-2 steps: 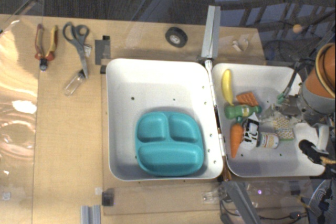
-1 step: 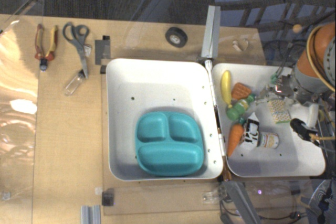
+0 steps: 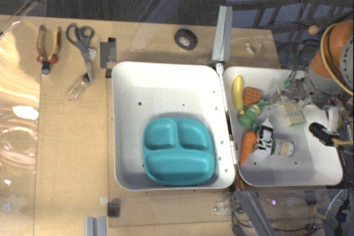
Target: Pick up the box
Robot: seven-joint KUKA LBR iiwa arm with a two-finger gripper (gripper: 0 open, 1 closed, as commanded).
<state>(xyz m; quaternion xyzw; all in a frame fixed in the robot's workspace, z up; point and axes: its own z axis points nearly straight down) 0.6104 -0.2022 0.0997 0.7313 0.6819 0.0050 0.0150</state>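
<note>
The arm (image 3: 337, 58) comes in from the right, its orange band over the far corner of the right bin (image 3: 310, 177). The gripper (image 3: 297, 94) hangs low over the back half of that bin. From where I stand it is a tangle of grey metal, and I cannot tell whether it is wide or narrow, nor that it holds anything.

The box (image 3: 291, 113) – a small pale square with a speckled face – lies flat on the bin floor just beside the gripper, on its near side. I cannot tell whether the two touch.

The rest of the right bin is crowded along its left wall. A banana (image 3: 237, 94) lies lengthwise at the back, with an orange-brown lump (image 3: 253, 95) just beside it. A green thing (image 3: 250, 113) sits below those, and a carrot (image 3: 248, 146) lies slantwise below that. Against the carrot leans a black-and-white printed thing (image 3: 265, 138), and a small can (image 3: 283, 147) lies on its side next to it, near the middle of the bin.

The left bin (image 3: 119, 119) holds a teal divided tray (image 3: 178, 151), set toward its near edge.

Out on the bench, well apart from the bins, lie red-handled pliers (image 3: 47, 47), a pair of scissors (image 3: 83, 44) and a dark roll of tape (image 3: 186, 38) – all along the far side
</note>
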